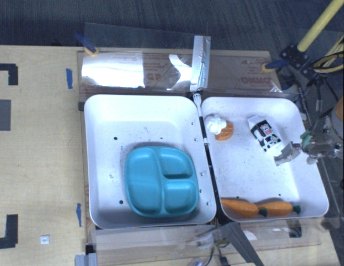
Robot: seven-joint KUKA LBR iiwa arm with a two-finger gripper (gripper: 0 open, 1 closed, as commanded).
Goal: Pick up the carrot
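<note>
- 2 white bins side by side; right bin (305, 173) is the reference.
- 2 carrots (259, 208) lie end to end along its near wall, touching it.
- Gripper (289, 153) sits over its right side, above the carrots and apart from them (nothing between the fingers; open or closed, cannot tell).
- Small white-black box (264, 133) near its far wall.
- Blue tray (161, 180) in the left bin.
</note>
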